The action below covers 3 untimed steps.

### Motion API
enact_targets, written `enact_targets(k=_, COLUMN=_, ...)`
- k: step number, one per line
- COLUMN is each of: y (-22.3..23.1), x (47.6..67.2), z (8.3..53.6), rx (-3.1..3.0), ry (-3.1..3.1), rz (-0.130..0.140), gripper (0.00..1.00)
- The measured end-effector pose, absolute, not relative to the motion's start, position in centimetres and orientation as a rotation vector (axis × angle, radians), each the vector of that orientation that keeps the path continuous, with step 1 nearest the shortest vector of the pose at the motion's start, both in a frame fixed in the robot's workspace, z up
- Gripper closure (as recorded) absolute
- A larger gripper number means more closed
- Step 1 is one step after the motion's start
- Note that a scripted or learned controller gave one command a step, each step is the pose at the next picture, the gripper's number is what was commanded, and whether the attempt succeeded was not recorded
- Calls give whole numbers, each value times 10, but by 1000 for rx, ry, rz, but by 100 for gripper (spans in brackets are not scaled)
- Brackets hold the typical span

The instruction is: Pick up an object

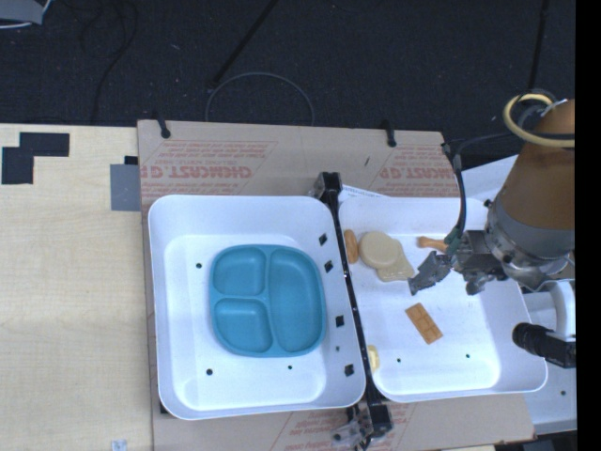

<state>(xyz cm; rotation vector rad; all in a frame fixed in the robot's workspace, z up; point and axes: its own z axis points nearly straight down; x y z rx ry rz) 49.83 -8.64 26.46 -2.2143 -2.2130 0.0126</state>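
Gripper [427, 275] low over right bin [470, 369], near its middle, arm [540, 186] entering from right. Dark jaws point toward bin's left side; whether parted or closed, cannot tell: they blur into one dark shape. Nothing seen between them.

Objects in right bin: pale round piece [383, 255] just left of gripper tip, close, contact unclear. Small orange-brown oblong [351, 246] at bin's left wall, beside the round piece. Flat orange rectangular piece [423, 323] lying below gripper, apart from it. Small orange bit [431, 242] above gripper, partly hidden by wrist. Yellowish scrap [373, 356] at lower left wall, too small to identify.

Left bin [178, 365]: blue divided tray [267, 300], flat, centred.
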Motion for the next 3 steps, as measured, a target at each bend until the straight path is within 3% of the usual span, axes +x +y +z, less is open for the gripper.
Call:
enact_targets(k=1, y=-87, x=500, z=269, rx=-2218, ry=-2220, rz=3, gripper=0)
enact_targets(k=3, y=-82, x=489, z=159, rx=-2215, ry=-2216, rz=8, gripper=0)
